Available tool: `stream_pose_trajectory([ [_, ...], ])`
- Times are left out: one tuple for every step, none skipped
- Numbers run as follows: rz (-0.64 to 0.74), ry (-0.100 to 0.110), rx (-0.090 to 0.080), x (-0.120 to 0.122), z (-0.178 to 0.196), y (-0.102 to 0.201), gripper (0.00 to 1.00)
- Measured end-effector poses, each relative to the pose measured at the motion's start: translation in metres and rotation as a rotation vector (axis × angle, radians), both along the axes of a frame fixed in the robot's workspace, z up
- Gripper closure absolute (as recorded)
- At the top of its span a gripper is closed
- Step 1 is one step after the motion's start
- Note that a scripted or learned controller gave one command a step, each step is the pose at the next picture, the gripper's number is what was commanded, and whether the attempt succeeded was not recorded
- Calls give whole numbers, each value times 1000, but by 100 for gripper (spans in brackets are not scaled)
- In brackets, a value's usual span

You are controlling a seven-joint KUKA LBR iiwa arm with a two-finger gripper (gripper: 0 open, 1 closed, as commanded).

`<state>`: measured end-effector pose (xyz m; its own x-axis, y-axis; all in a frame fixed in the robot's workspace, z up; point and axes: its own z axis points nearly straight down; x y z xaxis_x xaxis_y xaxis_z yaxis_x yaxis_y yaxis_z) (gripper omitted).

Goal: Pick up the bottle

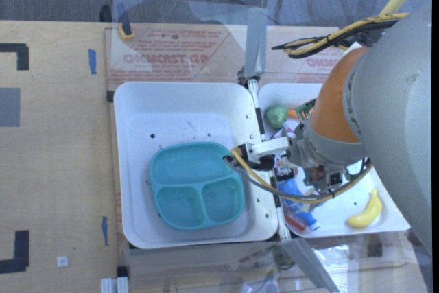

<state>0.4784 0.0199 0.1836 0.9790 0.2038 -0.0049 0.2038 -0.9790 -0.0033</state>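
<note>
The grey arm point(384, 99) reaches down into the right bin point(394, 213), and its wrist covers the gripper point(291, 168), so I cannot tell how it stands. Under it lies a blue and red thing point(300, 217), maybe the bottle, but I am not sure. A green ball point(276, 114) and a banana point(365, 211) lie in the same bin. The left bin point(137, 113) holds a teal divided plate point(197, 186).

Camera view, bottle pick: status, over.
Gripper low over the right bin, among clutter. Bottle not clearly identifiable under the arm. Banana and green ball nearby; teal tray in the left bin.
</note>
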Motion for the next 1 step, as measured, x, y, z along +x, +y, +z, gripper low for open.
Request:
stream_pose_trajectory([
  [0,0,0,0,0,0,0],
])
